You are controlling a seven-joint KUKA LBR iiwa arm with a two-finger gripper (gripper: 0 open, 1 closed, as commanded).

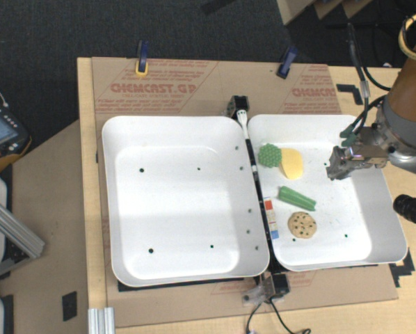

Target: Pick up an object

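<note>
The right bin (375, 252) holds several small things. A green knobbly ball (269, 156) lies beside a yellow piece (292, 164) near its far left. A green oblong piece (296, 198) lies in the middle, and a round cookie with dark chips (302, 225) sits nearer the front. My gripper (339, 167) hangs over the right part of this bin, to the right of the yellow piece and apart from it. I see nothing between its fingers.
The left bin (124, 207) lies alongside, with a black divider strip (253, 179) between the two. Both rest on a cardboard sheet (194, 82) held by clamps at the back. The arm (406, 110) enters from the right.
</note>
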